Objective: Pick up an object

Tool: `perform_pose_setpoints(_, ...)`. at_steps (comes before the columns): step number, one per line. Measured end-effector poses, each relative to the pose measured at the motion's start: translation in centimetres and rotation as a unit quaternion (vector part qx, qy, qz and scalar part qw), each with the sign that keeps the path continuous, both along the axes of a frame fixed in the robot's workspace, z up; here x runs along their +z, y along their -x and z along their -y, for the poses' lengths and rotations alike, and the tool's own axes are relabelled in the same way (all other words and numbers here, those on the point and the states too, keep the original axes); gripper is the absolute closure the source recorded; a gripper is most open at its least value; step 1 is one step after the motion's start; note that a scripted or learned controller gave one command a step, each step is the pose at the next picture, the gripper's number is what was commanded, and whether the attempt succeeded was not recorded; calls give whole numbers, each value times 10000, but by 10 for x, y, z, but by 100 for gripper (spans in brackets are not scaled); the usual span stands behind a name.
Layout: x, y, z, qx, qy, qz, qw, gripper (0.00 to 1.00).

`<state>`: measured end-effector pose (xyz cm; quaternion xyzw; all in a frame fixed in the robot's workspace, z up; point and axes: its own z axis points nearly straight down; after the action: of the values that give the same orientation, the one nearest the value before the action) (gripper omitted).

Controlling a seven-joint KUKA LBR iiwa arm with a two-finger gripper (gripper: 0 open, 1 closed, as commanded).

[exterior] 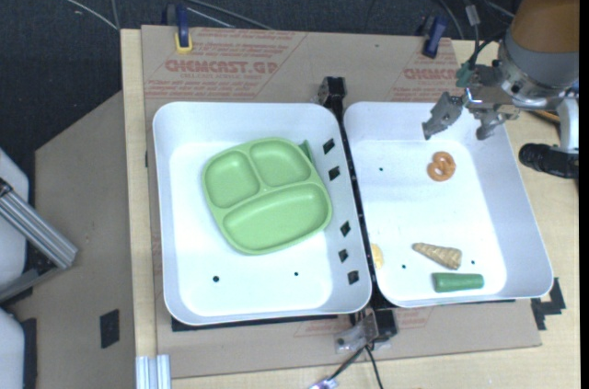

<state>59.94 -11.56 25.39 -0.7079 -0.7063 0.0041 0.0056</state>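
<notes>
My gripper (pixel 463 120) hangs over the far part of the right bin (pixel 515 194), its two fingers spread wide apart with nothing between them. Just below it and slightly left lies an orange pretzel-shaped piece (pixel 442 166) on the bin floor. Nearer the front of the same bin lie a tan cone (pixel 438 255) and a green stick (pixel 458 282). A small yellow piece (pixel 376 257) rests by that bin's left wall.
A green three-compartment plate (pixel 267 195) lies in the left bin (pixel 175 222). A black clip divider (pixel 337 166) runs between the bins. The arm's grey body with its orange band (pixel 548 10) rises at the upper right.
</notes>
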Motion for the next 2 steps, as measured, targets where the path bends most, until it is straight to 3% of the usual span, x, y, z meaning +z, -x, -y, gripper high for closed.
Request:
perform_pose_setpoints(1,7,-2,0,13,8,64,10000,0)
perform_pose_setpoints(2,-54,-9,0,13,3,36,10000,0)
